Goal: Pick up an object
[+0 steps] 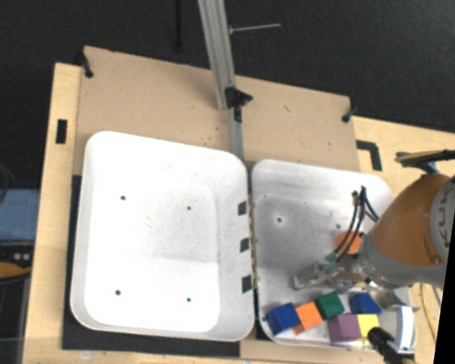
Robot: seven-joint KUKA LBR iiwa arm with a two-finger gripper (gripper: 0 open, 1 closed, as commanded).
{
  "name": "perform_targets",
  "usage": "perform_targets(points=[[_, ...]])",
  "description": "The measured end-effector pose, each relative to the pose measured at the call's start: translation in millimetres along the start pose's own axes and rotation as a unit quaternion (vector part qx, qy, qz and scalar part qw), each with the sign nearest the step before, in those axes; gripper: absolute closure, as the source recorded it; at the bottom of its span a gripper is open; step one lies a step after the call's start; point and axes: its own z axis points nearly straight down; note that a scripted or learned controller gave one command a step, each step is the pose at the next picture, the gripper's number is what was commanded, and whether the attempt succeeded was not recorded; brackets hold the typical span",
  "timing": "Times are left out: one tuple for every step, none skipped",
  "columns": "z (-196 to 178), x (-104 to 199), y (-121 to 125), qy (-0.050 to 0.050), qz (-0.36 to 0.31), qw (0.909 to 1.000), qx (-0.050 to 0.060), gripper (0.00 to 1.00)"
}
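Note:
My gripper (321,276) hangs low inside the right bin (292,204), just above its front half. Right below it, along the bin's front wall, lies a cluster of small blocks: a blue block (282,316), an orange block (309,315), a green block (329,305), a purple block (345,327), a yellow block (368,325) and a second blue block (364,303). The green block is the one closest to the gripper. A small orange piece (350,242) peeks out beside the wrist. The arm's orange band (408,221) covers the bin's right side.
The left bin (152,233) sits beside the right one, their walls touching at the middle. A slanted metal rail (219,40) rises behind the bins. Cables and a blue box (10,217) lie off the bench's left edge.

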Motion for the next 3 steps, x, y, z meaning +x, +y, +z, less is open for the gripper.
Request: perform_targets(points=[[-12.0,-0.2,1.8,0.001,0.003,1.0,-0.003,1.0],[-58.9,3.6,-2.2,0.001,-0.002,1.0,-0.002,1.0],[-114.8,12.8,1.6,0.0,-0.003,1.0,-0.003,1.0]])
